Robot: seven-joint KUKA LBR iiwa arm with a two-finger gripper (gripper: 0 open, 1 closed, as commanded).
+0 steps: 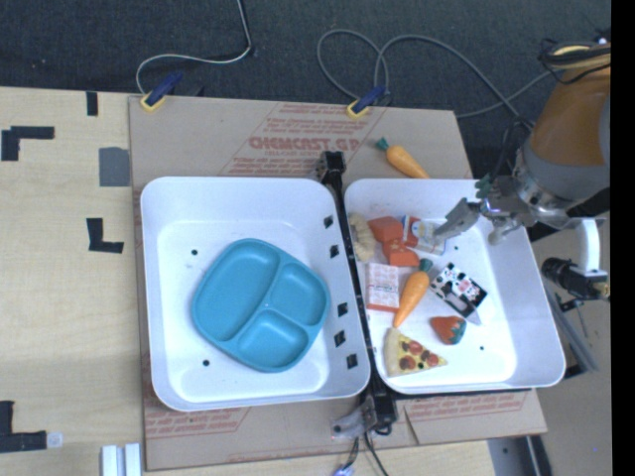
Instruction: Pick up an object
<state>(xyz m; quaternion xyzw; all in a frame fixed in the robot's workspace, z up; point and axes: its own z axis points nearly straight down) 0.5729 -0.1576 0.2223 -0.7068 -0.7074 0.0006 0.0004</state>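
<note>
We see the gripper (437, 232) low over the right bin (516, 296), by an orange block (387, 232). We cannot tell its grip state.

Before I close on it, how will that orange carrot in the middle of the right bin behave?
The carrot looks like a small rigid toy, so probably light and stiff. Its tapered, rounded body may roll or squirt out of a pinch. It lies against the packet and close to the pizza slice, so a push would likely shift those too.
</note>
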